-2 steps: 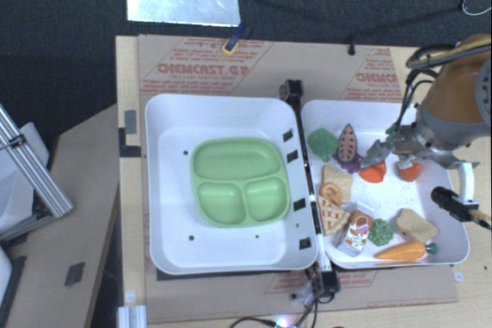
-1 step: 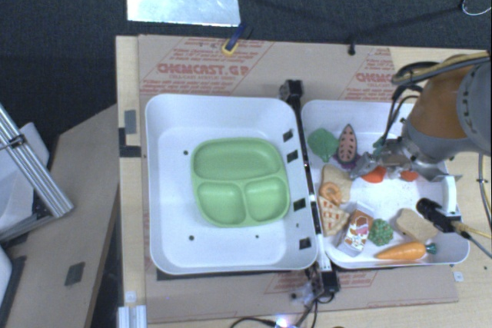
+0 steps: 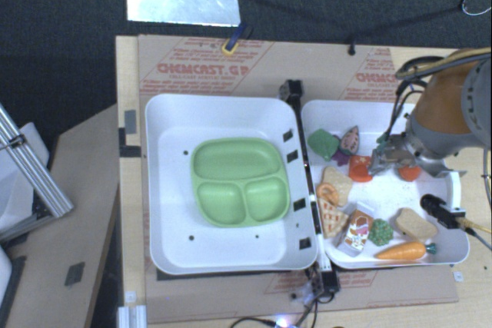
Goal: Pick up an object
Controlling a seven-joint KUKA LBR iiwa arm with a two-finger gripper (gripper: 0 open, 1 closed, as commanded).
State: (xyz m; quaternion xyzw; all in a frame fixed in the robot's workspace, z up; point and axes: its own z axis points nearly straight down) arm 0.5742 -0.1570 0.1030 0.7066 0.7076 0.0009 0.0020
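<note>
Left bin (image 3: 165, 188) holds a green divided plate (image 3: 238, 182). Right bin (image 3: 460, 242): toy food heaped, red piece (image 3: 360, 167) touching the gripper (image 3: 382, 160), which is low at the far side. Can't tell whether the fingers are open or gripping.

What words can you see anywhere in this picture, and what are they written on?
"CHEMCAST GP": red print on the brown sheet under the bins, upper left; it is blurry, so the last letters are uncertain.
The same red print repeats at the sheet's upper right and along its front edge, too blurred to read.
The small carton in the right bin has a picture, with any print too small to read.
</note>
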